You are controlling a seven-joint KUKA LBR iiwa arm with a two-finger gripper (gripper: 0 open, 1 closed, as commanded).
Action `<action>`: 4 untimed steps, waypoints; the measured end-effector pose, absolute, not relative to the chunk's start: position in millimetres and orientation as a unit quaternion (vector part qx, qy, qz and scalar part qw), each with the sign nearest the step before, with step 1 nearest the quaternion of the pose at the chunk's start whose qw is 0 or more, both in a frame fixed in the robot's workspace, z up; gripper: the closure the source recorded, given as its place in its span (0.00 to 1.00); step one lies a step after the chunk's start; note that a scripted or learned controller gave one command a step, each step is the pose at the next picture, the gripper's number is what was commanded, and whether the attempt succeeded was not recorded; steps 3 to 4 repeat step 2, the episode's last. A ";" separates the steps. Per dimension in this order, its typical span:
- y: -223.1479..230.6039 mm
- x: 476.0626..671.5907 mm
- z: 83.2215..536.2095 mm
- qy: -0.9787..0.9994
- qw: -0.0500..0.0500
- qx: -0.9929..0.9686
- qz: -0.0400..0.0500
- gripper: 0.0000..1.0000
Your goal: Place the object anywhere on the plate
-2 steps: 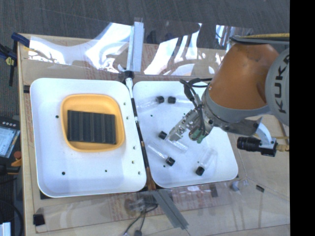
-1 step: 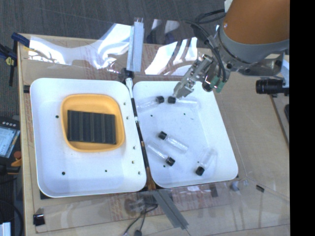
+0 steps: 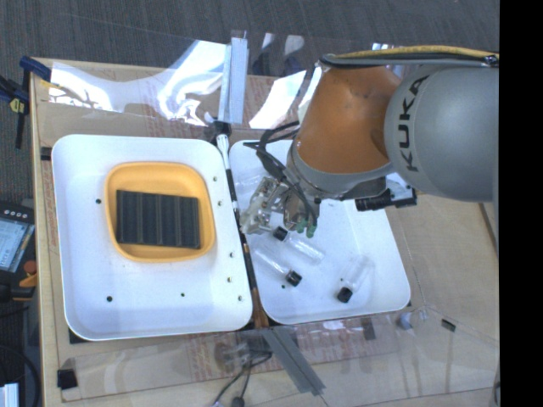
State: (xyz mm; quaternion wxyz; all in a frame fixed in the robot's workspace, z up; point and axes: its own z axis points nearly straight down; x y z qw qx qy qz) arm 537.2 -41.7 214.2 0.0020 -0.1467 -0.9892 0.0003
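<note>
The jaws I can't read; the gripper (image 3: 276, 210) hangs over clear vials with black caps (image 3: 290, 265) in the right bin (image 3: 386, 261). They look light, slick, maybe brittle; I'd pinch mid-tube. The yellow plate (image 3: 157, 181) waits in the left bin (image 3: 76, 227).

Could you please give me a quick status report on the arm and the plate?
Gripper low over right bin, among clear vials; grasp unconfirmed. Yellow plate in left bin, nothing placed yet. Path across looks unobstructed.
</note>
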 end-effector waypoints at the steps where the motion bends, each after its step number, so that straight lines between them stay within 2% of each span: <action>1: -42.0 537.6 215.0 -0.989 0.001 -0.147 0.000 0.00; 2: -12.9 540.0 203.0 -1.000 0.002 0.003 0.000 0.00; 4: -12.9 540.0 203.0 -1.000 0.002 0.003 0.000 0.00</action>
